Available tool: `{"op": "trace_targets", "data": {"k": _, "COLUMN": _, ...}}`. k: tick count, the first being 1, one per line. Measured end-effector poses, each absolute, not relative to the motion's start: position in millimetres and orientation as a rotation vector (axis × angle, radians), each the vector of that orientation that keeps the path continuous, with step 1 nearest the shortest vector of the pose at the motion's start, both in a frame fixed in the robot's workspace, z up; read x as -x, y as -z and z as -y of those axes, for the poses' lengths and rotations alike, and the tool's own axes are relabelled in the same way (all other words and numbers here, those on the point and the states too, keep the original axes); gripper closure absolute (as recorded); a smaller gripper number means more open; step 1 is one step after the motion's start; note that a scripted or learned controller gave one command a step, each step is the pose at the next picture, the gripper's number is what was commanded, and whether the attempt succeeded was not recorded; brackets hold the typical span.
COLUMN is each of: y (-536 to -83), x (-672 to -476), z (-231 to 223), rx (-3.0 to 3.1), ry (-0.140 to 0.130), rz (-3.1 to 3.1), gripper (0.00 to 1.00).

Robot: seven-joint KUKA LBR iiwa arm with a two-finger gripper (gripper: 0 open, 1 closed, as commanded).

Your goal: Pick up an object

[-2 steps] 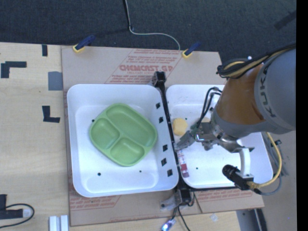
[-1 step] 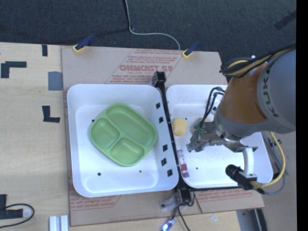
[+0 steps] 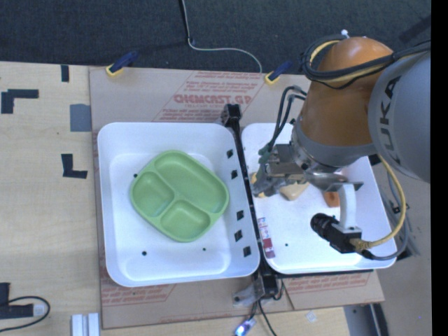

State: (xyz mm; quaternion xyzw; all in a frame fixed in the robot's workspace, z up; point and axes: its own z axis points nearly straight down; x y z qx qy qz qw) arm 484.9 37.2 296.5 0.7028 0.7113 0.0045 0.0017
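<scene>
Camera view shows the claw (image 3: 269, 180) low at the right bin's (image 3: 308, 254) left side; whether it is apart or together, I cannot tell. A tan object (image 3: 295, 191) lies just beside it, and a green divided plate (image 3: 180, 195) sits in the left bin (image 3: 115, 187).

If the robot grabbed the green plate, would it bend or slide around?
The green plate looks like moulded plastic with three compartments, so it is probably stiff and light. It lies flat in the left bin, so a push would likely slide it, not tip it. Its low rim may be hard to pinch.
</scene>
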Motion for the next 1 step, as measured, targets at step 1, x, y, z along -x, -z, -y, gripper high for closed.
{"op": "trace_targets", "data": {"k": 1, "y": -401.9, "x": -484.0, "z": -131.7, "rx": -2.202, "ry": -0.018, "rz": -2.235, "gripper": 1.00}}
